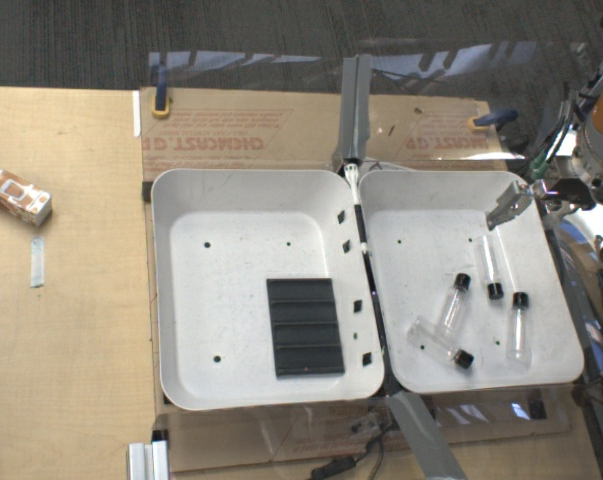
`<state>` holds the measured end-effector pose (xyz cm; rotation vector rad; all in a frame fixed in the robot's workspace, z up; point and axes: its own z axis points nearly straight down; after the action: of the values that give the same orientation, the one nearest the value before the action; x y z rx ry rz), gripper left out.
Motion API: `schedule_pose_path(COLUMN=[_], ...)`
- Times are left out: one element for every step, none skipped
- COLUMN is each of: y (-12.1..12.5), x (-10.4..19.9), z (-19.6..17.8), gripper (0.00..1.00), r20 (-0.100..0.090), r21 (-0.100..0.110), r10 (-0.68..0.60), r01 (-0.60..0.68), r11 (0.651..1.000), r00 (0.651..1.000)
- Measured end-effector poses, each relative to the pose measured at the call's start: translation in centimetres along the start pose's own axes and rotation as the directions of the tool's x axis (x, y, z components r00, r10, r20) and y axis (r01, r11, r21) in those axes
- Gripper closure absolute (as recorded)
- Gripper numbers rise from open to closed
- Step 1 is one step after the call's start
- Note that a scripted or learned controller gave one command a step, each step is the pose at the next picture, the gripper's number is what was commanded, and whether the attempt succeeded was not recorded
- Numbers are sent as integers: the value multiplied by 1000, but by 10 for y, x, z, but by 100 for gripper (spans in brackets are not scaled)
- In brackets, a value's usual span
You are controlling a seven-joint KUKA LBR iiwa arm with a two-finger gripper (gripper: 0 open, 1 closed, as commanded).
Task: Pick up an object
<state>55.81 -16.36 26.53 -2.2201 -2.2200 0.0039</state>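
While you look down on the bench, you see two shallow white plastic bins side by side, both smooth with rounded corners and small dark holes in their floors. Your left bin (181, 218) holds a flat black rectangular block (305, 326) with ridged bands across its top, lying near the bin's front right part. Your right bin (421, 198) holds four clear tubes with black caps. One tube (493, 265) lies nearly upright in the view, its cap at the lower end; beside it to the left a second tube (452, 306) lies tilted with its cap at the top. A third tube (520, 330) lies near the bin's right wall, cap at the top, and a fourth tube (438, 343) lies slantwise near the front, cap at its lower right end. The tubes look glassy and thin, hard to see against the white floor. Your gripper (505, 209) hangs over the back right corner of the right bin, just above the first tube's clear end; you cannot tell how its jaws stand, and nothing shows between them.
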Motion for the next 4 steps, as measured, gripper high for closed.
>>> schedule_pose_path(y=[-16,-53,-53,-53], x=[-55,-59,-60,-60], z=[-45,-46,-54,-54], gripper=[0,0,100,0], r20=[2,0,1,1], r21=[-3,-1,0,0], r10=[-129,33,32,32], r01=[129,-33,-32,-32], r11=[992,999,1000,999], r00=[992,999,1000,999])
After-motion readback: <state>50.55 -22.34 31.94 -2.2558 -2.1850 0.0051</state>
